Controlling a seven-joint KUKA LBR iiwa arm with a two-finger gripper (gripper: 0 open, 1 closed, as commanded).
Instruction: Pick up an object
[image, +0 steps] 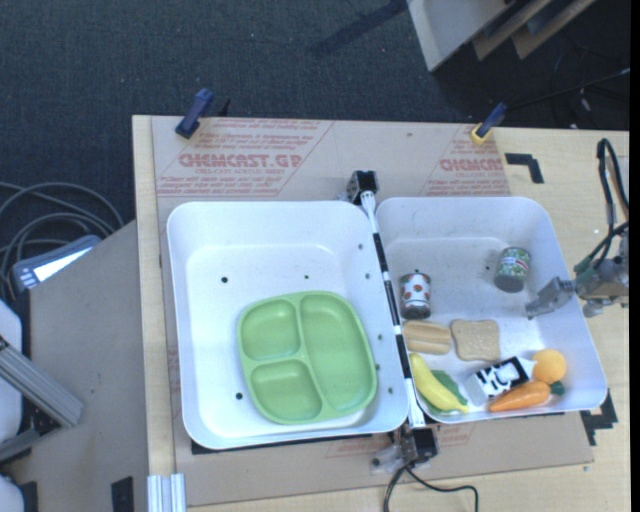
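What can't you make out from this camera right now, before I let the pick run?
- Gripper, camera view: at the right bin's right rim, small and grey; most of the arm is cut off by the right edge.
- Green-labelled can and small can: labels too small to read.
- Black-and-white item: too small to identify, partly tucked behind the carrot.
- Banana: something green overlaps it; I can't tell what.
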